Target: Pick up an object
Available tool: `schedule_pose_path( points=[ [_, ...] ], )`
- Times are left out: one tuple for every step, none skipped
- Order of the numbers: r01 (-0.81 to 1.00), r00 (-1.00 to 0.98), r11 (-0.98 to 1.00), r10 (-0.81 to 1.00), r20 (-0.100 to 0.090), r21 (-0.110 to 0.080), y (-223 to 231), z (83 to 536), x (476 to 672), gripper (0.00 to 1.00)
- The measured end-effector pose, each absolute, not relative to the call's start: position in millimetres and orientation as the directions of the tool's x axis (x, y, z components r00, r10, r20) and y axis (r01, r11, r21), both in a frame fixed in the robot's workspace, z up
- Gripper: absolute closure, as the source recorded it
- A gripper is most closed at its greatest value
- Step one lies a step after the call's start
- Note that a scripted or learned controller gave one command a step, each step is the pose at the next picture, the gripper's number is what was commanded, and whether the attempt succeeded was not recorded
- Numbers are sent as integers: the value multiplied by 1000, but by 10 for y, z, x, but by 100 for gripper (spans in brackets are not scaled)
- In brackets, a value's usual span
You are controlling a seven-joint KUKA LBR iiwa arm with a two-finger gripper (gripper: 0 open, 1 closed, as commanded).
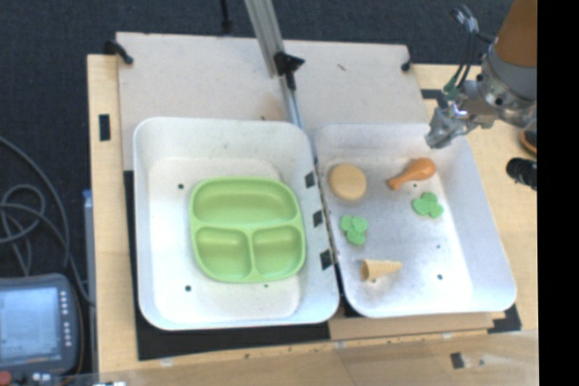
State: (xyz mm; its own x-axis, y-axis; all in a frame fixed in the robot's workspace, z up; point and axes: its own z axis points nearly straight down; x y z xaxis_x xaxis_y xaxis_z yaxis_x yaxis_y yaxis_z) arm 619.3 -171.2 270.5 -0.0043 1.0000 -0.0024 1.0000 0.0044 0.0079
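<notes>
Arm (511, 41): grey, orange band, entering from three o'clock; wrist over the upper right corner of the right bin (479, 249).

Gripper (441, 133): at about one o'clock in the view, over the bin's top edge; nothing seen between its tips; whether it is spread or closed, I cannot tell; it hangs near the drumstick but apart from it.

Right bin, contents:
- drumstick (412, 173), orange-brown, nearest the gripper, toward twelve o'clock of the bin
- bun (346, 181), tan, round, at ten o'clock of the bin
- green piece (428, 205), just below the drumstick
- second green piece (354, 230), below the bun
- cone (380, 268), tan, lying on its side at six o'clock

Left bin (163, 194): holds a green tray (246, 228) of three compartments, lying flat at its centre.

Pole (258, 0): metal, slanting from twelve o'clock to the gap between the bins.
</notes>
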Motion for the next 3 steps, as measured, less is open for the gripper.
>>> schedule_pose_path(
  points=[
    [1000,-4,4,1000,-1,0,-1289,2593,6062,100],
    [1000,-6,6,1000,0,0,-758,2515,5944,100],
    [1000,-8,8,1000,2,1,-300,2601,5756,100]
  ],
)
